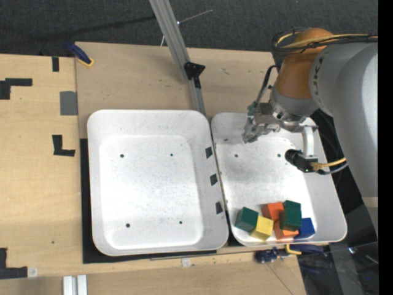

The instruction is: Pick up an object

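Note:
A cluster of small blocks lies at the near end of the right bin (pixel 319 183): a green block (pixel 247 218), a yellow block (pixel 264 227), an orange block (pixel 274 211), a dark green block (pixel 292 214) and a blue block (pixel 306 227). My gripper (pixel 252 134) hangs over the far end of the same bin, well away from the blocks. Nothing shows between its fingers, and they are too small and dark to read.
The left bin (pixel 98 165) sits beside the right one. A slanted metal pole (pixel 175 35) with a black clamp (pixel 194 70) stands behind the bins. The arm's grey body and orange band (pixel 298 72) fill the upper right. Black tape marks dot the bench at left.

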